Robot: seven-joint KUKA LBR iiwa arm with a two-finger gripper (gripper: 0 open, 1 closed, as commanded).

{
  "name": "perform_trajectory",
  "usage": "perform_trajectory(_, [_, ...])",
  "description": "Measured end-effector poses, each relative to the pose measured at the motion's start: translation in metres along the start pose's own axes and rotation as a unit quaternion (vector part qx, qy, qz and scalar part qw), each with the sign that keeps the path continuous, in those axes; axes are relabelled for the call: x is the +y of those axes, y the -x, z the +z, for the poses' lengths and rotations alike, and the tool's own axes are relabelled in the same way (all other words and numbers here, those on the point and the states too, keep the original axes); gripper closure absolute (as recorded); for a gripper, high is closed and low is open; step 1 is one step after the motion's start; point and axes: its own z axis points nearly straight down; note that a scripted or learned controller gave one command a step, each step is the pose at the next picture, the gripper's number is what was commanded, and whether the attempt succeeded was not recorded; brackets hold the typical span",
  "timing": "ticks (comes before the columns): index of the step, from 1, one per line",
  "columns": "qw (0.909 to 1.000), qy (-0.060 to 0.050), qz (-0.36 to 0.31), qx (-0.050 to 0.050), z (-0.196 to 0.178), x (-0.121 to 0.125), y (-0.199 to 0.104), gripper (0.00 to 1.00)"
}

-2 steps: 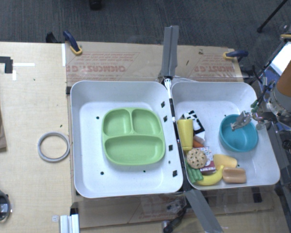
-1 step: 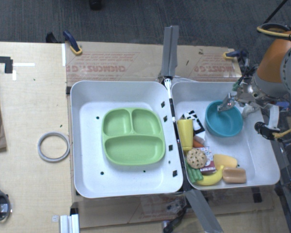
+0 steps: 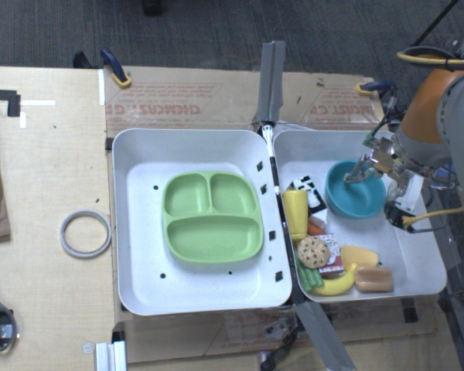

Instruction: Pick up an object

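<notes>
step: approach/grasp stage of the pick, as I judge it. My gripper (image 3: 365, 170) sits over the blue bowl (image 3: 356, 191), right-center of frame, in the right bin (image 3: 425, 280).

jaws: fingers point down-left toward the bowl's upper rim. One tip seems at or just inside the rim. Gap looks narrow, but I can't tell if open or shut; too small and cluttered w/ wrist hardware. Nothing visibly pinched between them, so no claim of a hold.

target: blue bowl likeliest, since I'm right on it. Upright, open side up, upper part of right bin, near the divider side.

other picks: yellow bottle (image 3: 296, 212) lies left of the bowl by the bin's left wall. Cookie (image 3: 313, 251) below it. Banana (image 3: 334, 282) lower center of the bin, w/ a tan bread-like block (image 3: 373, 280) to its right, touching or nearly so.

left bin: holds a green divided plate (image 3: 213, 217), center frame, well apart from me.

off-bin: grey ring (image 3: 86, 233) on bench, left of frame.

next move calls for: one finger inside the rim, one outside, then close on the wall and lift straight up. Thin rim grip, so bowl may tilt or slip; lift slowly, check it comes w/ me.

risk: cable near my wrist, lower right, could snag the bin's edge.
</notes>
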Motion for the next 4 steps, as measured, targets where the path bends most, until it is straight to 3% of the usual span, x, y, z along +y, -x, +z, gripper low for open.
perform_trajectory(1, [0.9647, 0.002, -0.263, 0.0, -0.005, 0.003, -0.011, 0.0])
perform_trajectory(2, [0.9124, 0.011, -0.409, -0.009, -0.006, -0.049, -0.028, 0.0])
perform_trajectory(3, [0.9158, 0.026, -0.4, -0.019, -0.024, -0.037, -0.017, 1.0])
perform_trajectory(4, [0.9566, 0.002, -0.292, -0.001, -0.115, -0.005, -0.09, 1.0])
